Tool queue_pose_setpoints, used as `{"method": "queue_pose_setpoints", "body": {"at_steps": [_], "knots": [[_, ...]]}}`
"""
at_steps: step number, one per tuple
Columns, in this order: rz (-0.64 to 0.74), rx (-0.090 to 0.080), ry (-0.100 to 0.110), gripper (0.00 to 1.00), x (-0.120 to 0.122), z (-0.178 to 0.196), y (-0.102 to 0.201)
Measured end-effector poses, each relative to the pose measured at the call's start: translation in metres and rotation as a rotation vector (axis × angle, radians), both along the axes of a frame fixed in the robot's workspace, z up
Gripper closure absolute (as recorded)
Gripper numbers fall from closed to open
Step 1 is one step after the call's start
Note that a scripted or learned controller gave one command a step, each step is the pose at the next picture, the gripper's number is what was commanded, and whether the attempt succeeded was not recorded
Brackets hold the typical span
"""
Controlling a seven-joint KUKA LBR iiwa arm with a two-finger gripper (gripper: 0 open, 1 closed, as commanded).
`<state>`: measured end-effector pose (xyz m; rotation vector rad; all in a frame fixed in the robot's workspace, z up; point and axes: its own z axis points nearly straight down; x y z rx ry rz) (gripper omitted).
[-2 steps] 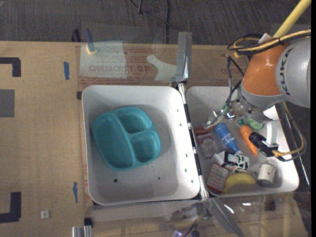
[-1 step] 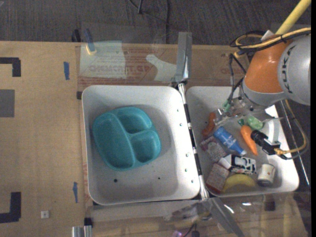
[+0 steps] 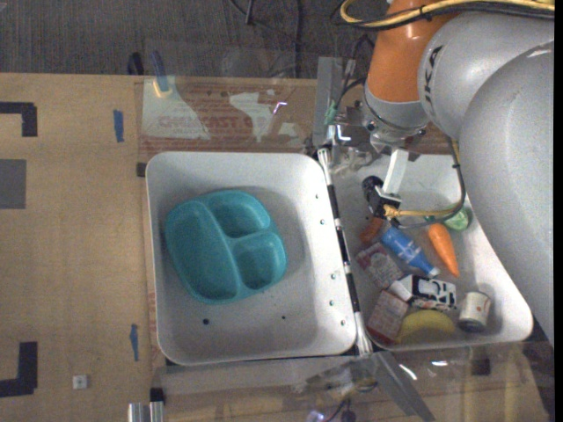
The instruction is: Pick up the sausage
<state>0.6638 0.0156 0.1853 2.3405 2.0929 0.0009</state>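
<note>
Gripper (image 3: 359,156) hangs over the right bin's (image 3: 503,275) upper-left corner; open or closed cannot be told. 1 sausage (image 3: 373,229) lies nearby, just beside a blue bottle (image 3: 406,250).

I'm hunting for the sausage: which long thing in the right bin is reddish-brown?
The sausage, leftmost of three; the blue bottle and orange carrot lie to its right.

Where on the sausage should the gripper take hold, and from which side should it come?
Probably from straight above, closing across the narrow width of the sausage near its visible lower end. It lies flat and slanted in the right bin, with the blue bottle close beside it, so a sideways approach has little room.
</note>
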Motion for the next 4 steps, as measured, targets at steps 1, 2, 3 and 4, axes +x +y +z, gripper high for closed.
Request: {"method": "queue_pose_setpoints", "body": {"at_steps": [1, 2, 3, 4], "knots": [[0.374, 0.0, 0.002, 1.0, -0.113, 0.11, -0.058], [0.062, -0.001, 0.0, 1.0, -0.038, 0.126, -0.022], [0.066, -0.003, -0.004, 1.0, -0.038, 0.136, -0.021], [0.354, -0.002, -0.004, 1.0, 0.002, 0.166, -0.03]]}}
